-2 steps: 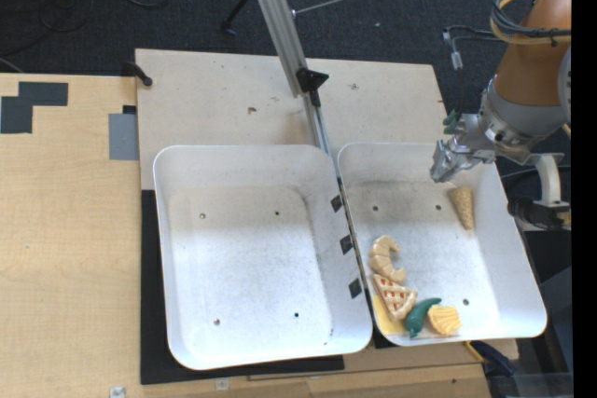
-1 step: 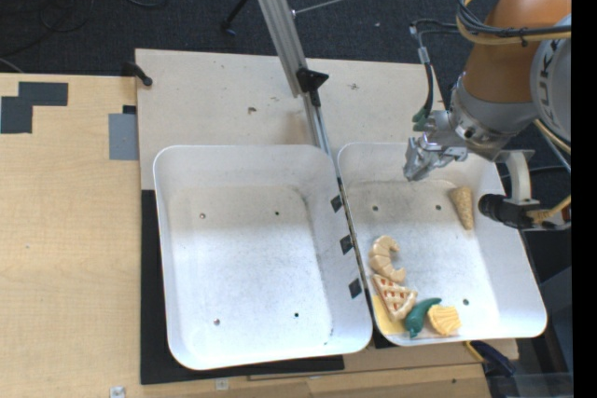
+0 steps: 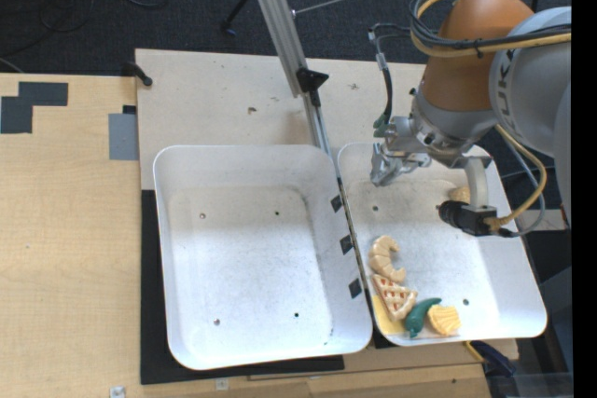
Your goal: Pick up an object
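White plastic forms both bins; the right bin carries the candidates for pickup, clustered at its near left corner: a pale croissant-shaped piece, a waffle-like wedge, a green piece and a yellow ridged piece.

We find the end effector hanging over the far left part of that bin, well apart from the cluster. Whether it stands open or closed we cannot tell, and we see nothing held in it.

We judge the approach step is in hand, with no grasp made. The next move calls for travel toward the near corner and a descent onto one piece.

The pieces lie close against the divider wall and the near rim, some touching, leaving little room; the left bin offers open floor.
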